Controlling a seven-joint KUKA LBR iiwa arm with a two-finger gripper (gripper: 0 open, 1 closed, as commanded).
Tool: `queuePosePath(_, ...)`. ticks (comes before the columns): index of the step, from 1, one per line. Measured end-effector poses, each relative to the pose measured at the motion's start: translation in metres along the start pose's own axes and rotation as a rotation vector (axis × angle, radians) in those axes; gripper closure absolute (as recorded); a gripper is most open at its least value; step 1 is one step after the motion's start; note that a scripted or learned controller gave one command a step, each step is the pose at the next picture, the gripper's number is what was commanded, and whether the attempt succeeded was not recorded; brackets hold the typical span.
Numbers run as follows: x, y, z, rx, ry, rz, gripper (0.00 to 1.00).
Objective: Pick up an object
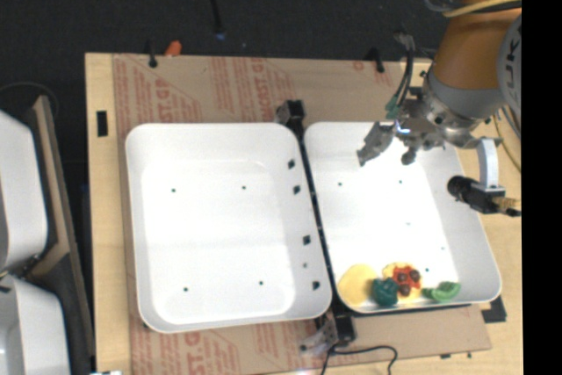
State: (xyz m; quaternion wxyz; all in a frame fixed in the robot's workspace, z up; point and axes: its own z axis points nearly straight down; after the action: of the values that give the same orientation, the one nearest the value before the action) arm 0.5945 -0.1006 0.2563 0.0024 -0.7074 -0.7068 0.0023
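Small objects lie together at the near edge of the right bin (457,224): a pale yellow disc (355,282), a dark teal lump (384,292), a red and yellow piece (404,276) and a green piece (445,290). My gripper (387,148) hangs above the far part of the right bin, well away from those objects. Its two fingers are spread apart with nothing between them.
The left bin (219,224) lies beside the right one, with a black divider strip (307,206) between them. Both rest on a cardboard sheet (211,88) on the bench. A black fitting (470,189) sticks out at the right bin's right rim.
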Motion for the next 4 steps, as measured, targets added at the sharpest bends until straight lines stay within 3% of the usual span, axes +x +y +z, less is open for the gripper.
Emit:
queuePosePath(1, 0.000, 0.001, -0.004, -0.008, 0.000, 0.000, 0.00)
queuePosePath(4, 0.004, 0.002, 0.158, -0.003, 0.000, 0.000, 0.00)
